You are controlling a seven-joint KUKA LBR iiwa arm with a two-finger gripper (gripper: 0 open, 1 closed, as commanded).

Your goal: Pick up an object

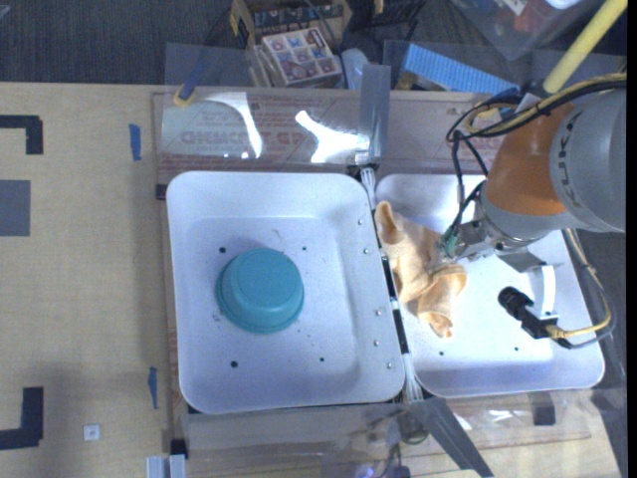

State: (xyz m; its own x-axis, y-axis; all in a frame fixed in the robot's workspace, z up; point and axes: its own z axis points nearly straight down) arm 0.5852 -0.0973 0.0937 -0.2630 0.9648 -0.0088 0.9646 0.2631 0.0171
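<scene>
A crumpled tan cloth (pixel 418 275) lies in the right bin (pixel 498 361), against the wall it shares with the left bin. A teal bowl (pixel 261 289) sits upside down in the middle of the left bin (pixel 199 217). My gripper (pixel 452 249) is low over the right bin, at the cloth's upper right edge, where the fabric bunches up against its tip. The grey wrist and its orange band (pixel 528 182) hide most of the gripper from above.
A black fitting with a yellow cable (pixel 528 312) hangs from the arm over the right bin's floor. A metal divider (pixel 390 297) separates the bins. Clear plastic sheeting (pixel 259 127) lies behind the left bin. Boxes and clutter stand beyond the bench.
</scene>
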